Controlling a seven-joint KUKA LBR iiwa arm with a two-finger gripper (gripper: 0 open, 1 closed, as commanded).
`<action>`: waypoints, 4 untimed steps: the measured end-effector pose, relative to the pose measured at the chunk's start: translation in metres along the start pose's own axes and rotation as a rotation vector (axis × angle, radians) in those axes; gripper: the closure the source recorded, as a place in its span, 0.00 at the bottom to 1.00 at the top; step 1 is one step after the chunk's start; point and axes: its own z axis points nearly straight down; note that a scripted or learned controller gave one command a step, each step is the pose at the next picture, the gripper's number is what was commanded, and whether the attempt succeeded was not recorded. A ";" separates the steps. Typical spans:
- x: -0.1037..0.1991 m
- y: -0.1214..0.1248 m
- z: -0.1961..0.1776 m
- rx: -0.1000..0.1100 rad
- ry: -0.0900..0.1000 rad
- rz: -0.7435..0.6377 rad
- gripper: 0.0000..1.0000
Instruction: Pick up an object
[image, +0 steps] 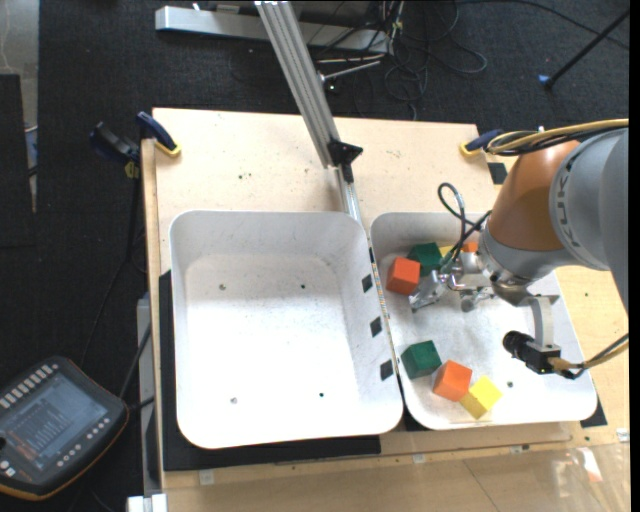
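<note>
My gripper (428, 295) is low in the right bin (560, 400), reaching in from the right under the grey and orange wrist. An orange cube (404, 274) lies just up and left of its tip, close to it or touching. A green cube (425, 256) sits behind that one, partly hidden by the wrist. Nearer the front of the same bin lie a second green cube (420, 357), a second orange cube (452, 380) and a yellow cube (480, 397). I see nothing held in the gripper.
The left bin (270, 320) stands beside the right one, their walls meeting in the middle. A slanted metal strut (305, 85) comes down to the bins' back edge. A black cable fitting (530, 350) hangs from the arm over the right bin.
</note>
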 end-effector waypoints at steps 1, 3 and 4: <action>0.000 0.000 0.018 -0.003 0.000 -0.001 0.00; 0.005 0.007 -0.055 -0.012 -0.001 -0.005 1.00; 0.015 0.012 -0.108 -0.012 -0.001 -0.006 1.00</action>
